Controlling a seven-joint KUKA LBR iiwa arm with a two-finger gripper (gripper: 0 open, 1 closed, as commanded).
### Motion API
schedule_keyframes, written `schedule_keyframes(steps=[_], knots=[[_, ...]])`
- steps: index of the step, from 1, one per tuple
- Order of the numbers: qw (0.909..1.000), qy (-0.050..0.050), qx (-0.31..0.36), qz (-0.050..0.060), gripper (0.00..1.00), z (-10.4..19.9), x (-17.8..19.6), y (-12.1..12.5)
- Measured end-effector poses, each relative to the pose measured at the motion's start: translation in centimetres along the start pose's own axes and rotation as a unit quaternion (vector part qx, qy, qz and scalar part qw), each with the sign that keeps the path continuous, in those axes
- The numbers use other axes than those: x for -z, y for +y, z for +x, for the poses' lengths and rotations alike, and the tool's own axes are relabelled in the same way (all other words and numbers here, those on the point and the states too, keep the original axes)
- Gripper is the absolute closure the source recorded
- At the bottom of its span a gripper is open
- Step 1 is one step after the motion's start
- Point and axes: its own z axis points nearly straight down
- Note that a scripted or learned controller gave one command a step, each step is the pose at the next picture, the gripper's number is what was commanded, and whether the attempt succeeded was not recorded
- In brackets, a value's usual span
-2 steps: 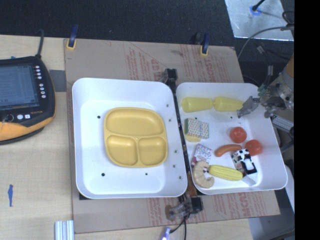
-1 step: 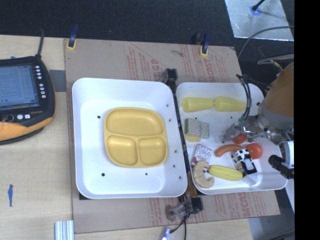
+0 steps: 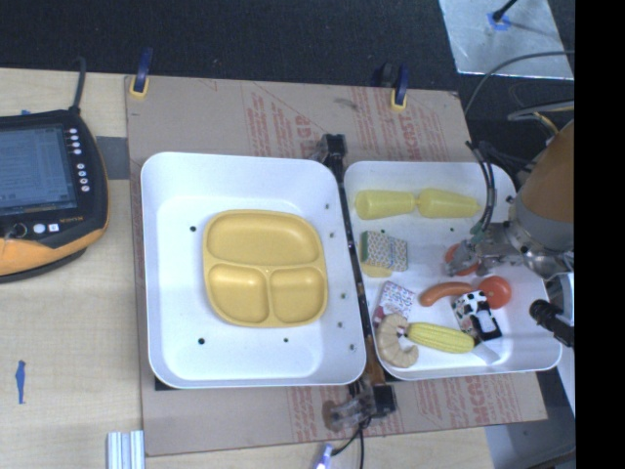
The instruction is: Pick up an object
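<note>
The right bin holds several toys. Two pale yellow pieces lie end to end along its far side, and below them sits a yellow-green block. Near the front are an orange sausage, a red tomato, a black-and-white cow, a corn cob, a tan pretzel and a pink patterned packet. The arm reaches in from the right. Its gripper hangs low over the bin's right middle, just above the sausage and tomato.
The left bin holds a yellow divided plate. A teach pendant lies on the bench at the far left. Two clamps pin the cardboard base at the back edge. Cables run along the bin's right side.
</note>
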Motion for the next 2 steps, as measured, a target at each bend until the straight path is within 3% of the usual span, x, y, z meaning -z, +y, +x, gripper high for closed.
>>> schedule_keyframes(steps=[1, 2], knots=[[1.0000, 0.000, -0.002, -0.002, 1.00, 6.2, -1.0, 5.7], [1.0000, 0.000, -0.002, -0.001, 1.00, 5.8, 3.4, -0.7]])
